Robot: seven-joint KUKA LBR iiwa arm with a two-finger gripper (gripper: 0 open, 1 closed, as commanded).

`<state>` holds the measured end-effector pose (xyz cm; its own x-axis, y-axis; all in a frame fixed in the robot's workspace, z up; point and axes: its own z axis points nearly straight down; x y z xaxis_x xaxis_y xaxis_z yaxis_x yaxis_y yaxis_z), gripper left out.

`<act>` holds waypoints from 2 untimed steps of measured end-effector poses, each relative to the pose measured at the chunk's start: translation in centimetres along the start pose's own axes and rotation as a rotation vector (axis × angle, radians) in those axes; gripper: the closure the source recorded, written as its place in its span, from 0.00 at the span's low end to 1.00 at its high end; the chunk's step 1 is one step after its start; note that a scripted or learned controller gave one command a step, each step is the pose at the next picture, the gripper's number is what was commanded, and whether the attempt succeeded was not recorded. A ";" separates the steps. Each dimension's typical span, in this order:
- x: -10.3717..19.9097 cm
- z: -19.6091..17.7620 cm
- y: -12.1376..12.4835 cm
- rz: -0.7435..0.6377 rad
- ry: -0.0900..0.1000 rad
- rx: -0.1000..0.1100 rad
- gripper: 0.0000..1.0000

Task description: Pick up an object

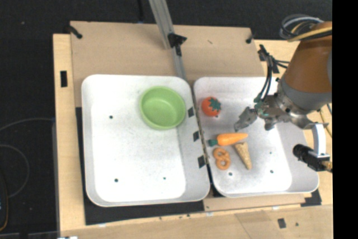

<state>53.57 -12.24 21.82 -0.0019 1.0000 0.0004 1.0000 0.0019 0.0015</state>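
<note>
On the worktop there are two white bins next to each other. The left bin contains a green bowl, which stands upright near its far right corner.

The right bin contains four small things, all in its left half. A tomato lies near the far left corner. A carrot lies on its side closer to the middle, with its green end towards the wall between the bins. Just in front of the carrot there is a pretzel on the left and a cone on the right, with its tip pointing to the front.

The arm comes in from the right, above the right bin. The end effector hangs just over the right end of the carrot, a little behind it. Its fingers look spread apart, and nothing is between them. All four things lie in the bin.
</note>
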 end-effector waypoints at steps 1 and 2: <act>0.0 0.0 0.0 0.003 0.000 -0.001 0.00; -0.6 4.9 0.8 0.004 -0.002 0.006 0.00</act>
<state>54.35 -12.87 16.90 0.0018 1.0000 -0.0013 1.0000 -0.0018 -0.0041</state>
